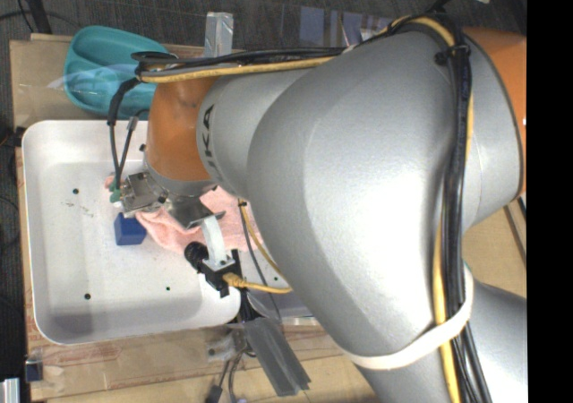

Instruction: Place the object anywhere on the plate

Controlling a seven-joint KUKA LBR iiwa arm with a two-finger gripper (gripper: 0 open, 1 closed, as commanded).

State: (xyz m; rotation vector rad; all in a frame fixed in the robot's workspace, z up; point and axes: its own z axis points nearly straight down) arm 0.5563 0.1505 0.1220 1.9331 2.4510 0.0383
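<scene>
A small blue block (pixel 129 229) lies in the left white bin (pixel 63 240), against the edge of a pink plate (pixel 175 227) that the arm mostly covers. My gripper (pixel 141 195) hangs over the plate's left edge, just above and right of the block. The wrist with its orange band (pixel 179 137) hides the fingers, and nothing shows between them.
The big grey arm (pixel 358 186) covers the whole right side, including the right bin. A teal object (pixel 103 65) sits beyond the left bin's far rim. Black cables and a connector (pixel 210 269) hang near the bin's near right corner.
</scene>
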